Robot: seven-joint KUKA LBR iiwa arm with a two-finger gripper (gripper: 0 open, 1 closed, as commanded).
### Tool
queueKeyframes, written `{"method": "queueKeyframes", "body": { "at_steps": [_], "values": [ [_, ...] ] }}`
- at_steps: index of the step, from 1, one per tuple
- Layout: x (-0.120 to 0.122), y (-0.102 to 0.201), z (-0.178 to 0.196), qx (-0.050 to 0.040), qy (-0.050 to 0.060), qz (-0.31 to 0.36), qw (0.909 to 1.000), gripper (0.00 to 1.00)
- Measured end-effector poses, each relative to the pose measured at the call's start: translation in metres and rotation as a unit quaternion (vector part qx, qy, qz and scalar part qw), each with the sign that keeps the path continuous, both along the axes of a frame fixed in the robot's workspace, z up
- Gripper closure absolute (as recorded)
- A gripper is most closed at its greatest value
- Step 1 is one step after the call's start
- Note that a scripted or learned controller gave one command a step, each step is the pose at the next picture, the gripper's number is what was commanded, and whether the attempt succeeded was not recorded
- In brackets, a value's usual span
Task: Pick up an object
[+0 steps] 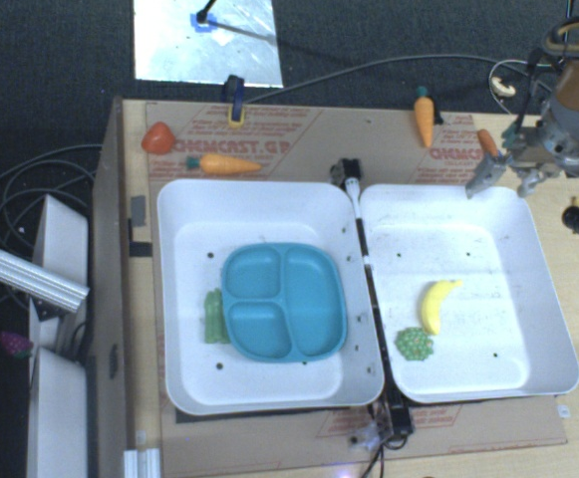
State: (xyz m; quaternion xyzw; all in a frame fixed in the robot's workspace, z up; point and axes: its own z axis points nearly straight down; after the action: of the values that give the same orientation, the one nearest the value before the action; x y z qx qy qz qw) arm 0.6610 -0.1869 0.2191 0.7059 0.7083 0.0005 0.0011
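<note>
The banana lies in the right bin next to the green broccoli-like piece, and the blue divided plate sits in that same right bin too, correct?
Not quite. The camera view shows the blue divided plate in the left bin, not the right one. The rest holds: the banana lies in the right bin next to the green broccoli-like piece.

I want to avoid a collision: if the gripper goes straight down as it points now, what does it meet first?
Probably the far rim of the right white bin; the gripper hangs above that edge, though depth is unclear.
</note>
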Motion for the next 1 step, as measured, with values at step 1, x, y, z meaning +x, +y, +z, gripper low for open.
{"method": "queueKeyframes", "body": {
  "at_steps": [1],
  "values": [
    [-0.0658, 0.0318, -0.0371, 0.0005, 0.001, -0.001, 1.0, 0.0]
  ]
}}
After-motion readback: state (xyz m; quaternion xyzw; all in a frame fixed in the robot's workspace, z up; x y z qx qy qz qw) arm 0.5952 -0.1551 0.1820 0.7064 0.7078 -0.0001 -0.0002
